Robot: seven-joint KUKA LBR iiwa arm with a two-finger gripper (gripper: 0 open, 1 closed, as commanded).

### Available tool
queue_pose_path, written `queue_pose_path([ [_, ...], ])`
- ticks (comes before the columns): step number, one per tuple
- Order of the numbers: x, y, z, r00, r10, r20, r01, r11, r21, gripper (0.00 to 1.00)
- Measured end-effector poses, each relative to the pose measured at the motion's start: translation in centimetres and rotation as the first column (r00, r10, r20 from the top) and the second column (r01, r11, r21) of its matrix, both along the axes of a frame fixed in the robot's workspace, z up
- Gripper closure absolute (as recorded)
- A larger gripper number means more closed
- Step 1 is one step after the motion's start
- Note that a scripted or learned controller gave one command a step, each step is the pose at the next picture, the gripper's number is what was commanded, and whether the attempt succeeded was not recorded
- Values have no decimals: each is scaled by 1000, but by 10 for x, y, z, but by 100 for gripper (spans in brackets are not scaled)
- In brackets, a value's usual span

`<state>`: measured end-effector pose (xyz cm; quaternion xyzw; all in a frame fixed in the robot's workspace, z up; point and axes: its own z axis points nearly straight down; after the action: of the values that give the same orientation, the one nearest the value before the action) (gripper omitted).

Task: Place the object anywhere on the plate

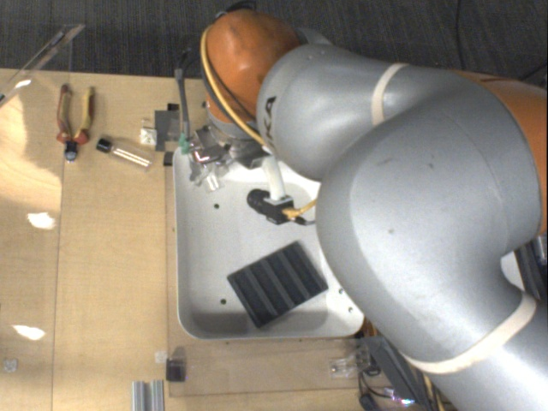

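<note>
One arm (411,187) stooped over bin's (201,255) upper-left corner; black ribbed block (276,282) apart.

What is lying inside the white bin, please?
A black ribbed block lies flat on the floor of the white bin. The arm covers the bin's right part in this view, so anything there is hidden.

You see a pale wood surface (94,255), smooth with a soft sheen where light falls, and a white bin (201,259) that looks like smooth plastic. The black ribbed block (276,282) in it looks matt, while the arm's grey shell (411,187) is smooth and slightly glossy, its orange cap (248,54) shinier.
</note>
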<state>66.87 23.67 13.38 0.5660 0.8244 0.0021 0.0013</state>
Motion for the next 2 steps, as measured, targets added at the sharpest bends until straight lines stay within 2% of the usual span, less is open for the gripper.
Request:
queue_pose_path([
  [1,7,-11,-34,957,288,19,-288,958,-2,100],
  [2,-2,-12,59,784,621,4,-621,784,-4,100],
])
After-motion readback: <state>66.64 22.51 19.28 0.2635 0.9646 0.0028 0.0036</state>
